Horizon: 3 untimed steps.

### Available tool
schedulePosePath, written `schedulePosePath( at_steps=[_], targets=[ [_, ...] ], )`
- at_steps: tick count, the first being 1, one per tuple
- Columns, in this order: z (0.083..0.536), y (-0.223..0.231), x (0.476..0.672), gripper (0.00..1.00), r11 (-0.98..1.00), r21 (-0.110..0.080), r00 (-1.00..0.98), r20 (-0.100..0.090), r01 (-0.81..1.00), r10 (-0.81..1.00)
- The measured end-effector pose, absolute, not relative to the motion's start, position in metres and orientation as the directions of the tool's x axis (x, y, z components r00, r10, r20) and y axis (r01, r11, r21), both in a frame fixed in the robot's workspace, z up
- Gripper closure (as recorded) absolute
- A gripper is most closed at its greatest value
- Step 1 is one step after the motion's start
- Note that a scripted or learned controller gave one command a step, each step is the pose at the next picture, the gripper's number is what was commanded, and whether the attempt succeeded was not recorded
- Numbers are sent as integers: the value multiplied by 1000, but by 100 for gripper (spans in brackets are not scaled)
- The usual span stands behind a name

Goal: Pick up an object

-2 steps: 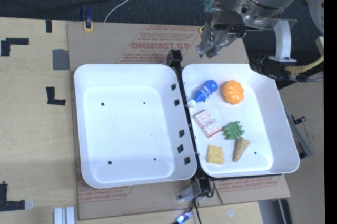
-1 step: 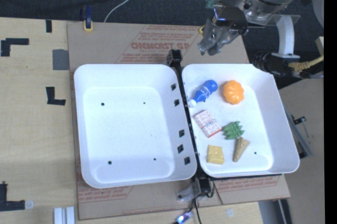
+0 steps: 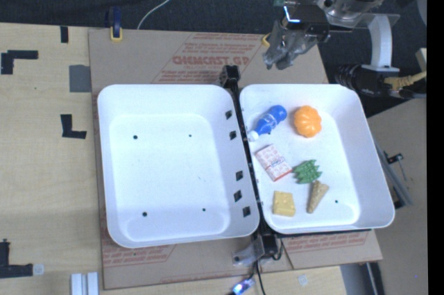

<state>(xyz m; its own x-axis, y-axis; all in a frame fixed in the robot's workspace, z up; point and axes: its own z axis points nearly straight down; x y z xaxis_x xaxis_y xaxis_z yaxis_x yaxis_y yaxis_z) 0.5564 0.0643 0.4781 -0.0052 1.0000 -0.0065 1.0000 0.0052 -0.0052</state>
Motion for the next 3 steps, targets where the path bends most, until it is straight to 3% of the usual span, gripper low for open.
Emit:
schedulePosePath(
  at_steps=[3],
  targets=[
    [507, 65, 557, 100, 6, -7, -6, -8, 1000, 1000]
  ],
)
